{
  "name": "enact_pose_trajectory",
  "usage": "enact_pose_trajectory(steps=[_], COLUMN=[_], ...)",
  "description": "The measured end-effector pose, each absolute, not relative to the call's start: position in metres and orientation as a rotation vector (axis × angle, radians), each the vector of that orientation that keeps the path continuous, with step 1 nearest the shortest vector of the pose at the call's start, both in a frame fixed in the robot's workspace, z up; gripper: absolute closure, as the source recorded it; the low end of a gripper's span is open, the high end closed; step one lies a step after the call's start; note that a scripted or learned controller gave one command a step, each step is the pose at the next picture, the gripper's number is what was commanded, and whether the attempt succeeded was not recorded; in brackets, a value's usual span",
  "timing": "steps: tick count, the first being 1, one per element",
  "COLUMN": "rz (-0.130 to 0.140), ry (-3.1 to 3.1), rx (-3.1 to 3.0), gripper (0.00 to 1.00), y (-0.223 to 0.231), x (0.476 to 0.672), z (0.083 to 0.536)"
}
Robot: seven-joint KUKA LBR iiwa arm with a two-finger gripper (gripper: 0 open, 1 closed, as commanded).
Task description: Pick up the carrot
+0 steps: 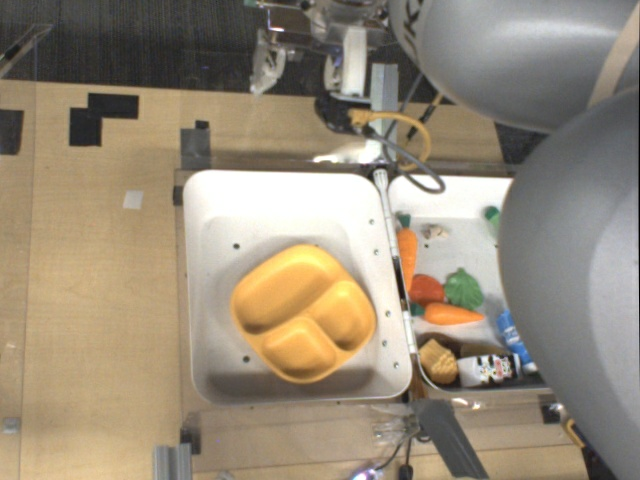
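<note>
From above, the carrot (451,315) lies in the right bin (455,203) beside the green leafy toy (463,288), a second carrot (407,245) against that bin's left wall, the yellow tray (303,311) in the left bin (270,193), and the gripper (300,43) beyond the bins' far edge, its state impossible to tell.

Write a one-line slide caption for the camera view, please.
Yellow divided plate in the left bin; two carrots among toy food in the right bin, under the grey arm.
</note>
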State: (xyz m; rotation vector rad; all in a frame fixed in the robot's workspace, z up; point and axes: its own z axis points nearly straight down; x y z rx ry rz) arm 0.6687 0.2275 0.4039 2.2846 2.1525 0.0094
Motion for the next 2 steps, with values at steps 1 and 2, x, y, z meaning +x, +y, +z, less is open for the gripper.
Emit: enact_pose_trajectory(steps=[1, 2], rz=[0.007, 0.005], ry=[1.645, 1.712], rx=[2.676, 2.634], gripper=[0.00, 0.00], y=[0.236, 0.236], x=[0.668, 0.668], z=[0.436, 0.289])
